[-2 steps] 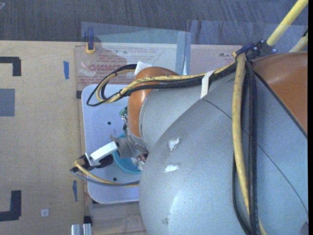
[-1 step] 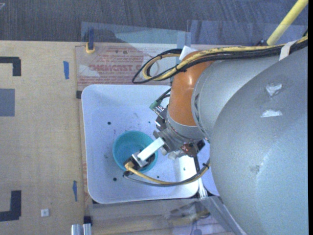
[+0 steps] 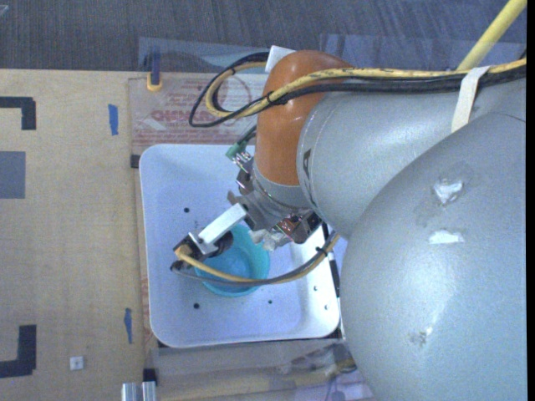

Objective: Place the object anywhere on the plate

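Arm [image 3: 401, 224] reaching over the plate [image 3: 238, 267]
The gripper [image 3: 269, 234] is hanging just above the blue plate in the bin [image 3: 167, 190]. The arm is covering it, so I cannot tell its grip or where the object is lying. Judging by position, placement is nearing but not confirmed.

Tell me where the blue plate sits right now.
In the camera view, the blue plate lies in the white bin's lower middle, partly hidden beneath the arm's wrist.
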### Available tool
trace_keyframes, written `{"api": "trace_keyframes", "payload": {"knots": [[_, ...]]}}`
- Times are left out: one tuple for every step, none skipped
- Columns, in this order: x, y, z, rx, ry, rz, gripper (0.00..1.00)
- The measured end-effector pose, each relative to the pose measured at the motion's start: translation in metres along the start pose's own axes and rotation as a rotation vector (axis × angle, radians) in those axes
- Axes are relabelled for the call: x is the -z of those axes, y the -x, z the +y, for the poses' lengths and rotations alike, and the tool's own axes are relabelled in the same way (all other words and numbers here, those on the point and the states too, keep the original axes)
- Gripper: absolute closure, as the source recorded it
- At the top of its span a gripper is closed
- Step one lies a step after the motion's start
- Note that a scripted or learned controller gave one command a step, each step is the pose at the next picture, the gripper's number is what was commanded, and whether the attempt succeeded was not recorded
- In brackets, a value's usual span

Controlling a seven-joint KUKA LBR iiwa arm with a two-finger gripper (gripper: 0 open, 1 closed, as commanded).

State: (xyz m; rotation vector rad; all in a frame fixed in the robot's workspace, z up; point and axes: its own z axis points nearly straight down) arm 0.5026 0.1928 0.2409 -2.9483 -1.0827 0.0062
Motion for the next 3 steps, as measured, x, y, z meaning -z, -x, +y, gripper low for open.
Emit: {"api": "trace_keyframes", "payload": {"knots": [[-0.068,0.007,0.027,0.384,-0.002,-0.001,1.0],[-0.008,-0.035,-0.015,0.166,0.001,0.002,1.0],[-0.087,-0.012,-0.026,0.051,-0.001,-0.001,1.0]]}}
